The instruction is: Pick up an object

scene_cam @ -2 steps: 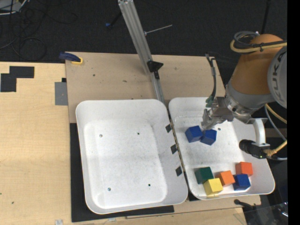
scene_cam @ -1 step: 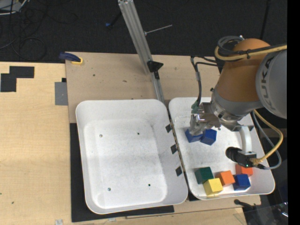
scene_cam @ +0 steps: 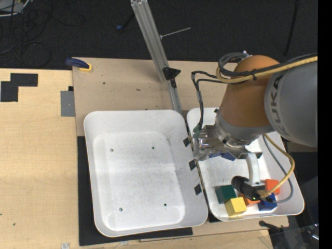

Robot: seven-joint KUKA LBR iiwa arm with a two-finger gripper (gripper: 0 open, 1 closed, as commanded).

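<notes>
My gripper (scene_cam: 203,145) hangs low over the left part of the right bin (scene_cam: 295,204), close to the wall shared with the left bin. The big grey and orange wrist covers the bin's far half. A green block (scene_cam: 225,193) and a yellow block (scene_cam: 235,206) lie at the bin's near edge. To their right are an orange piece (scene_cam: 270,186) and a blue block (scene_cam: 267,206). A bit of another blue thing (scene_cam: 229,156) peeks out under the wrist, right of the gripper. Nothing is seen between the gripper's tips.
The left white bin (scene_cam: 135,170) lies beside the right one. A slanted aluminium bar (scene_cam: 153,43) rises behind the bins. A blue and yellow clamp (scene_cam: 78,64) sits at the bench's far left corner. Cables loop over the wrist.
</notes>
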